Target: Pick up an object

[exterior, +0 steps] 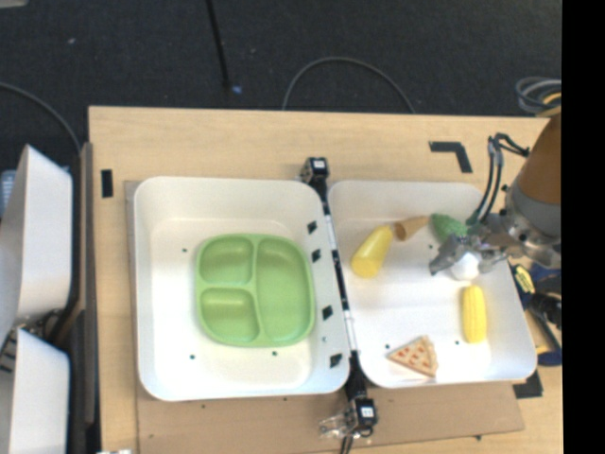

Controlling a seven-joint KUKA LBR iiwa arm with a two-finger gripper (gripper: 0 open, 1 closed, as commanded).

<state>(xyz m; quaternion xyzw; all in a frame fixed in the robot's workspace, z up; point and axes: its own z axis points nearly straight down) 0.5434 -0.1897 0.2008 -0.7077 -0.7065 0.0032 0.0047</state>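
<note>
A wooden counter holds two white bins side by side. The left bin has one thing in it, a green plate with three little sections. The plate lies flat in the middle of that bin.

The right bin has several toys. A yellow cone-like piece lies near the bin's left side. Its long side slants, with the thin end up and to the right and the fat end down and to the left. Just past its thin end sits a small brown piece, and next to that a green leafy toy. A toy corn cob lies near the right wall. It points straight up and down in the view. A toy pizza slice lies near the front edge, with its tip pointing left.

The arm comes in from the right. Its pincer hangs low over the right bin, just above the corn cob and just below the green leafy toy. Something small and white sits right at the pincer. I cannot tell if the pincer is clenched or released, or if it grips anything.
</note>
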